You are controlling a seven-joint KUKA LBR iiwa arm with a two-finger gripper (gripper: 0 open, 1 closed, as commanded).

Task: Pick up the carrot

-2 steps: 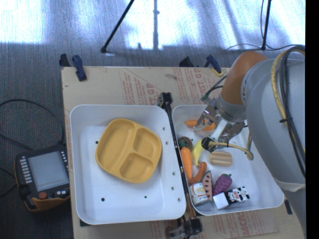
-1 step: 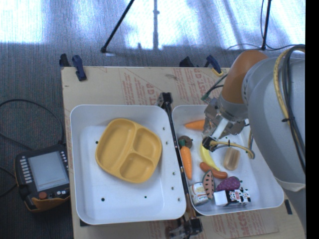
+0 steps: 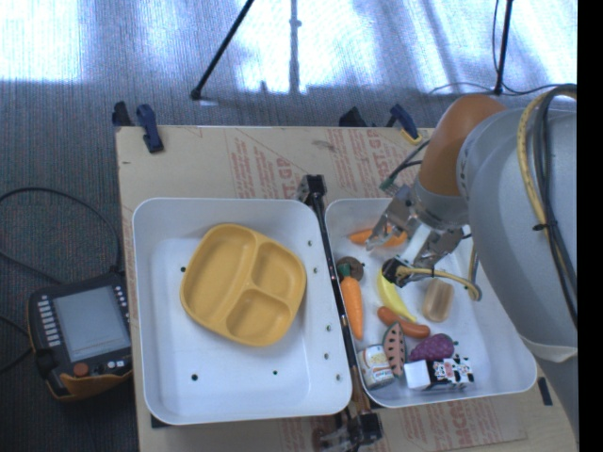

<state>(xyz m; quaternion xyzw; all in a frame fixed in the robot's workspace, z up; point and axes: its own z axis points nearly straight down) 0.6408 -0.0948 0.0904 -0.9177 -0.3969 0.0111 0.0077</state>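
The carrot (image 3: 351,306) lay untouched in the right bin (image 3: 513,370), at seven o'clock from the hand (image 3: 409,241), whose grip couldn't be made out; the pickup remained undone.

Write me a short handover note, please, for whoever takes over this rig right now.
Gripper: over the back half of the right bin, above the toys; whether it grips anything cannot be told.
Carrot: lying along the right bin's left wall, green top toward the back, apart from the gripper, with a banana beside it.
Done: nothing yet; the carrot is not picked up.
Left: probably move over the carrot, come down, grasp and lift.
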